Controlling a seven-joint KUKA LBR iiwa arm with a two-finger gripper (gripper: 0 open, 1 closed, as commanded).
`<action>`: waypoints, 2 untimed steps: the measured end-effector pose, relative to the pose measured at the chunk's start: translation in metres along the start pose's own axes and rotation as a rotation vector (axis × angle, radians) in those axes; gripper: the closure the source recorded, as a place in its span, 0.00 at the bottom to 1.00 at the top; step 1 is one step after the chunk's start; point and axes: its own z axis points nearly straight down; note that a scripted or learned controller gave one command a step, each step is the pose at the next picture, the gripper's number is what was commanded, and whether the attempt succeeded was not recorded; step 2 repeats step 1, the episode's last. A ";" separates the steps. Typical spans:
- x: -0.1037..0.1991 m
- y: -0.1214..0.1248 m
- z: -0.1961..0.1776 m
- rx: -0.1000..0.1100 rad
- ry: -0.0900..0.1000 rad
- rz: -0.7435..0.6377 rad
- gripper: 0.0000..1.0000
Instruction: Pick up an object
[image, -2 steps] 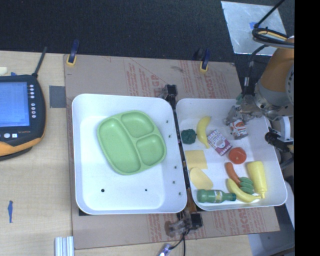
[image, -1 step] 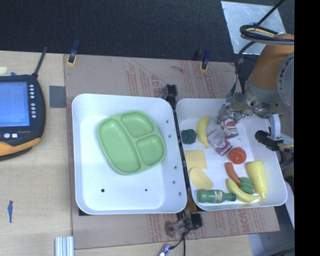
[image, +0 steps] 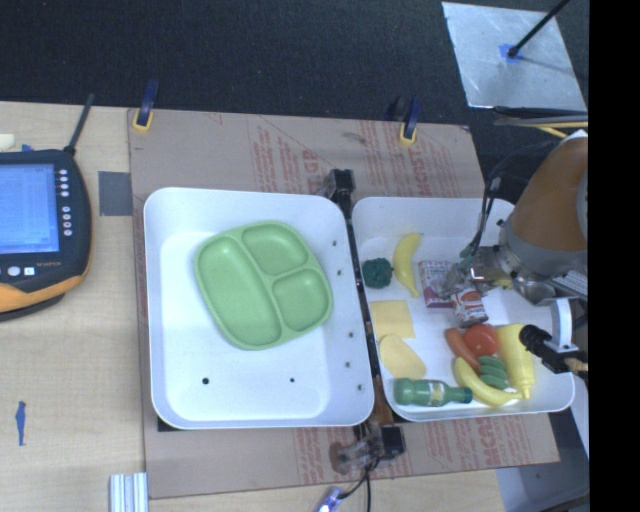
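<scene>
Camera view: gripper (image: 478, 272), state impossible to tell, sits over a crinkled red-and-white packet (image: 441, 284).

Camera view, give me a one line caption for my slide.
KUKA arm's gripper sits low over a snack packet in the right bin of toy food; green divided plate lies in the left bin.

we see a teach pendant (image: 35, 232) with a lit blue screen lying at the left edge of the wooden worktop (image: 70, 400). a brown cardboard sheet (image: 250, 150) covers the worktop's middle, held at its far edge by two blue-and-yellow clamps (image: 146, 108) and (image: 408, 120). a grey tape patch (image: 116, 193) sits beside the sheet's left side. beyond the worktop lies dark floor (image: 250, 50), with a pale sheet (image: 510, 55) marked in blue.
</scene>
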 end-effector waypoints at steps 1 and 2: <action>0.099 -0.006 -0.091 0.027 0.011 -0.003 1.00; 0.099 -0.006 -0.091 0.027 0.011 -0.003 1.00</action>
